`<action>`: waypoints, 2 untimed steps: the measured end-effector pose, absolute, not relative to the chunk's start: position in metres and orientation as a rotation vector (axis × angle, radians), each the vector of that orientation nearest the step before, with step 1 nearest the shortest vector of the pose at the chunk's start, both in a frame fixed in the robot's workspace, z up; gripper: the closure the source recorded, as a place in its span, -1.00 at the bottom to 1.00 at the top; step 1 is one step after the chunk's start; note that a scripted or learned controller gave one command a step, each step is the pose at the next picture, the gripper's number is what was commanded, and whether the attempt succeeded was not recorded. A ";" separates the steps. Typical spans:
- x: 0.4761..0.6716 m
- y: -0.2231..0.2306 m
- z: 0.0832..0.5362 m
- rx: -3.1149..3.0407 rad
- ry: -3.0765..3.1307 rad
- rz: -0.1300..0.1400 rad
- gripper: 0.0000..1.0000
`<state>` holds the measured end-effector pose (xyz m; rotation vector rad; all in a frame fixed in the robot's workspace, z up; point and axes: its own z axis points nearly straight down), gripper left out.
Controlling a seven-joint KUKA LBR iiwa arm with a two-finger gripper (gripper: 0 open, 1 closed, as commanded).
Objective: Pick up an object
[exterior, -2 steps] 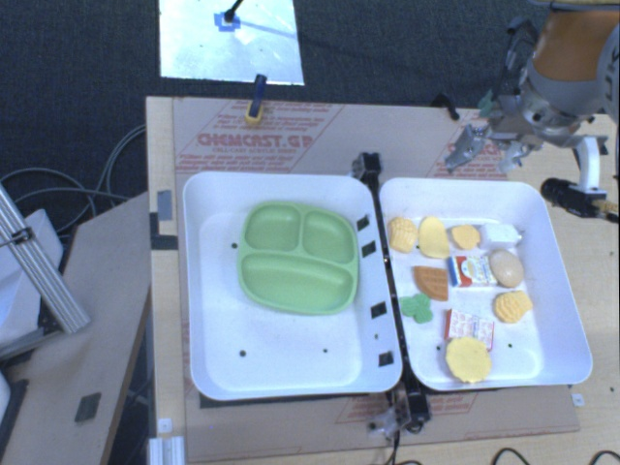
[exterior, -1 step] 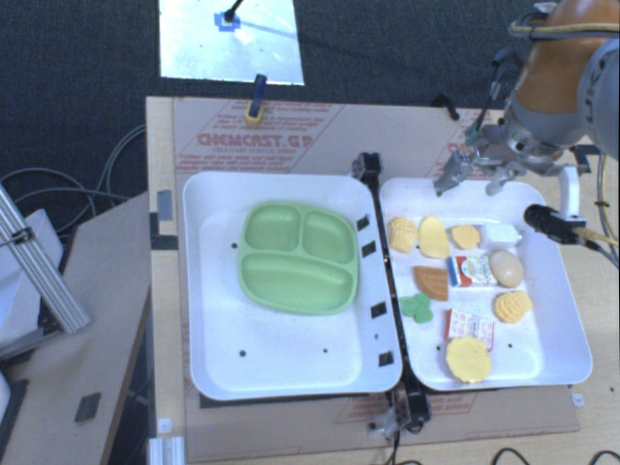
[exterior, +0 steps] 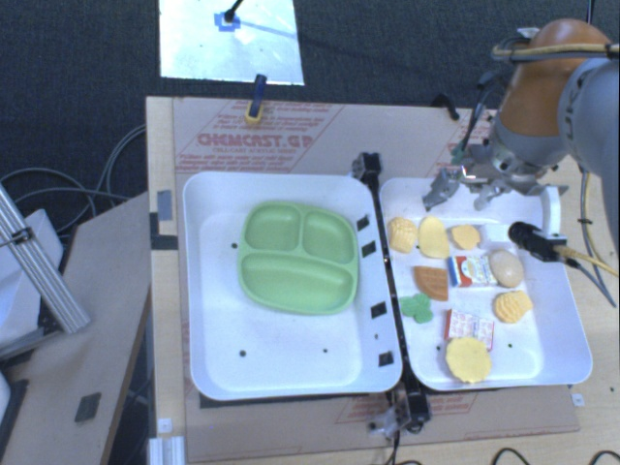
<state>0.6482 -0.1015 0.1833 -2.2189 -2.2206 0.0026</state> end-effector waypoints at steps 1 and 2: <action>0.646 -0.110 0.135 -2.220 -2.220 0.002 -1.00; 0.649 -0.111 0.089 -2.228 -2.227 -0.008 -1.00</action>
